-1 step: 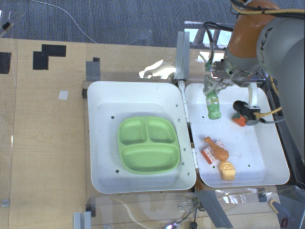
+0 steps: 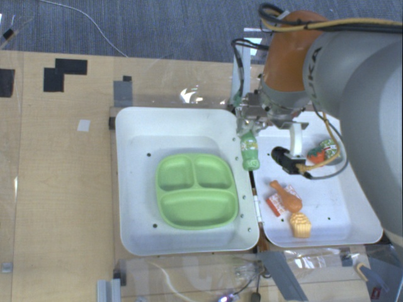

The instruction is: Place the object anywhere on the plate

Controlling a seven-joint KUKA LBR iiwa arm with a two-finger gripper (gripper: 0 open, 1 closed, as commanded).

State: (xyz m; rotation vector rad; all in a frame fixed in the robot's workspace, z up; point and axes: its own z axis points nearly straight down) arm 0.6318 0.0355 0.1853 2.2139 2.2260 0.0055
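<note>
- Yellow ridged toy [image 2: 301,225] lay nearest, by the front wall of the right bin [image 2: 343,216], just touching an orange drumstick-shaped toy [image 2: 286,196].
- A small red packet [image 2: 274,205] lay against the drumstick's left side, close to the rim shared by the two bins.
- The green plate [image 2: 196,190] sat flat in the left bin [image 2: 129,187]. Its right edge was near the bin's right wall, and bare white floor showed along its left and far sides.
- The green bottle [image 2: 250,155] hung above the shared rim, just beyond the plate's far right corner and apart from it. Its long axis ran near to far in the view, with the pale top at the far end.
- The gripper [image 2: 249,133] had its fingers closed narrowly on the bottle's top end.
- A red-and-green toy [image 2: 323,150] lay further right in the right bin, well apart from the bottle.
- The arm's orange band [image 2: 286,49] rose behind, and its grey bulk covered the right bin's far right part.
</note>
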